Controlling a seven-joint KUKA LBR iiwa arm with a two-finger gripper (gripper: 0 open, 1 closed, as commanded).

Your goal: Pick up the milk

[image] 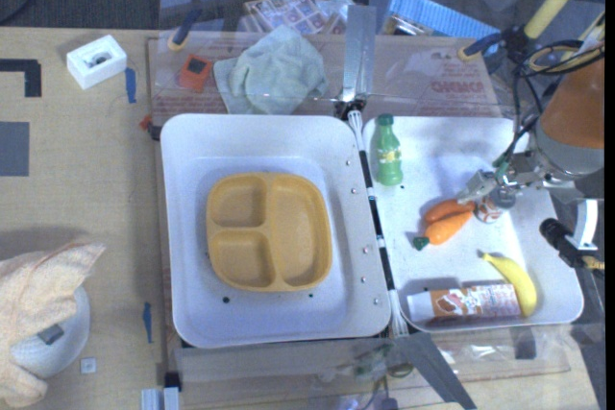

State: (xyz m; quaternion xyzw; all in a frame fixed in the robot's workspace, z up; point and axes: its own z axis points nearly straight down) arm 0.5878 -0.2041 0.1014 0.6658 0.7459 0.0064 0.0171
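Camera view shows the claw (492, 190) over the right bin (562, 307), just beside the carrot (448, 221); whether it is open I cannot tell. The milk (471, 301), a smooth long carton, lies flat along the bin's near wall, beside the curved banana (511, 278). Best approach: descend squarely across its narrow width.

The wooden bench (77, 168) bears two white bins (183, 235) — plus a small white box (96, 60).

The arm (577, 125) was cut off at the frame's right edge. Gripper (495, 192) was too small and blurry to read, and the print on the milk (473, 301) couldn't be made out.
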